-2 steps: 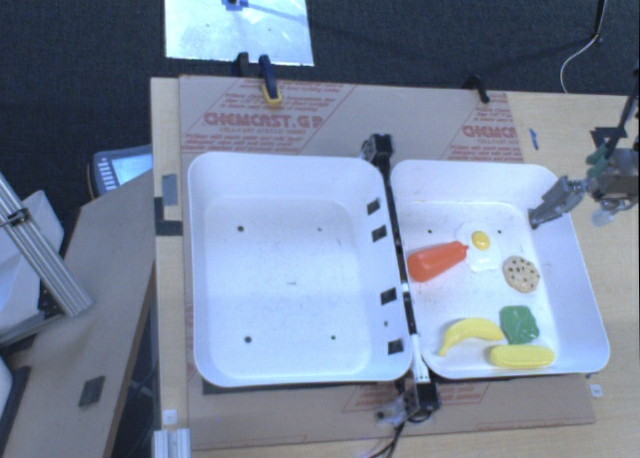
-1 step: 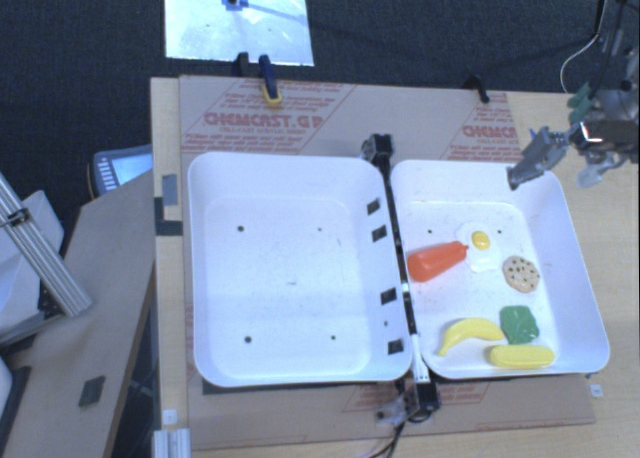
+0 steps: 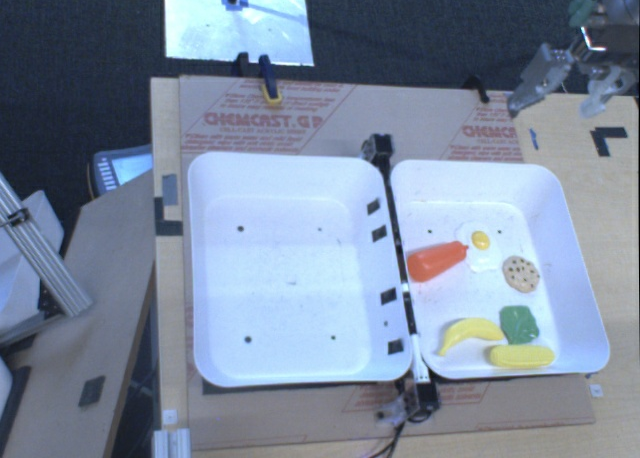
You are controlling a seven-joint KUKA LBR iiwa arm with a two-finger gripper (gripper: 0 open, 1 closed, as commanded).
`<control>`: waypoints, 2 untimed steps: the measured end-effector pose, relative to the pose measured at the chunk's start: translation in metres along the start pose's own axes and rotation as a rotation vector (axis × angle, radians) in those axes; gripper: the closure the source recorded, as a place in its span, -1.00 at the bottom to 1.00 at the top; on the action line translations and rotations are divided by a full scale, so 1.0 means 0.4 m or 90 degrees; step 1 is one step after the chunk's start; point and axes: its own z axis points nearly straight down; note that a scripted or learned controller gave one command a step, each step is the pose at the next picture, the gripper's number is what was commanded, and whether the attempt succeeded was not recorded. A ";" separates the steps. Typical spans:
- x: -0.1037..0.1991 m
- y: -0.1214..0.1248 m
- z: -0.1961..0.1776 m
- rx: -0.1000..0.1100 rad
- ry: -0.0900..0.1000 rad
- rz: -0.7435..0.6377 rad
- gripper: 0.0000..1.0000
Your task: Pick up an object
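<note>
1. Partly cut off: the arm's upper body runs out of frame at the top right corner; the end of it appears above the bench's far right corner, and only its wrist end is seen.
2. Hard to make out: the green item (image 3: 519, 323) in the right bin is small and blurred; its kind cannot be told. Small dark fittings along the seam between the bins are likewise unclear.
3. Bins, count two: left bin (image 3: 210, 246) and right bin (image 3: 560, 196), white, shallow, touching along a central seam.
4. Contents of the right bin, count six, one of each: carrot (image 3: 436, 261) by the seam; fried egg (image 3: 479, 244) just beside its tip; cookie (image 3: 521, 273) near the egg; the green item below the cookie; banana (image 3: 470, 333) left of the green item; yellow corn-like piece (image 3: 521, 355) at the near wall, just beside the banana.
5. Gripper (image 3: 565, 93), count one: two pale fingers (image 3: 530, 84) spread wide apart, nothing between them, touching nothing, hanging well apart from the bin's objects.
6. Foil-like sheet (image 3: 238, 6), count one, beyond the bench's far edge.
</note>
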 end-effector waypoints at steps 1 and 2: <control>-0.004 -0.004 -0.019 0.003 0.000 -0.001 1.00; 0.155 -0.136 0.010 0.008 0.002 -0.002 1.00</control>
